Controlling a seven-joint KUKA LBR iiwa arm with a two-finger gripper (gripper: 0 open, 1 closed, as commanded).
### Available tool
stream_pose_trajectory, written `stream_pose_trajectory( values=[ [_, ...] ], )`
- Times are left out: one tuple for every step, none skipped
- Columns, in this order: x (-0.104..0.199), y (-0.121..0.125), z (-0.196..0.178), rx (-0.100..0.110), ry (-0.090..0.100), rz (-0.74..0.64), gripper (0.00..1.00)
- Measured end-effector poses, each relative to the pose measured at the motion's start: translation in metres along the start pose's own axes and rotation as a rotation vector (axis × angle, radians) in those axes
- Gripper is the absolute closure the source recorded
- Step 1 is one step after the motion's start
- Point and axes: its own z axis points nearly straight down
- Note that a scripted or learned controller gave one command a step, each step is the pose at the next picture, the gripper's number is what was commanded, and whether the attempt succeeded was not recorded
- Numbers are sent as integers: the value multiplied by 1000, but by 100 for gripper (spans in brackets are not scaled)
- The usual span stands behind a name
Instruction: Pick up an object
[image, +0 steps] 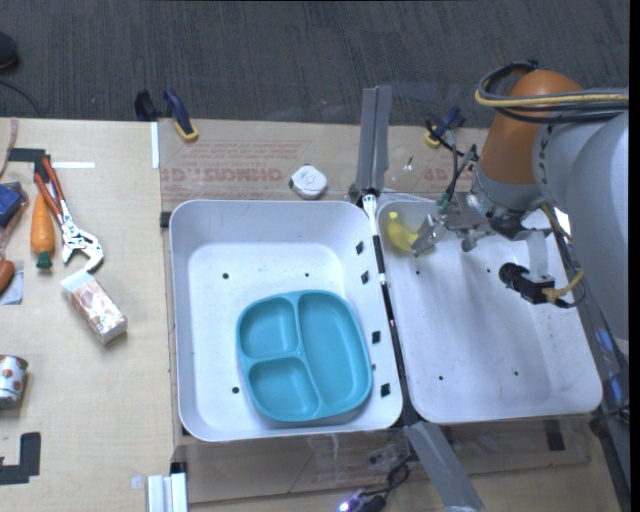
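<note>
Yellow object (398, 232) lies in the right bin's (500, 390) far left corner. Gripper (428, 238) sits just beside it, seemingly approaching; finger state unclear. Next: close squarely, lift.

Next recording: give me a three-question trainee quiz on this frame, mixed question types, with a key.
1. True or false: the teal divided plate lies in the left bin.
2. Multiple choice: the yellow object sits in the right bin at its
A. far-left corner
B. near-right corner
C. centre
3. Fill in: the end effector is over the ______ bin, close beside the yellow object.

Key: 1 true; 2 A; 3 right.
</note>
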Motion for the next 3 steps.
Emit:
stream_pose_trajectory(
  values=[
    [8, -64, 11, 0, 4, 4, 0],
    [-72, -7, 10, -2, 2, -4, 0],
    [-2, -9, 11, 0, 3, 159, 0]
  ],
)
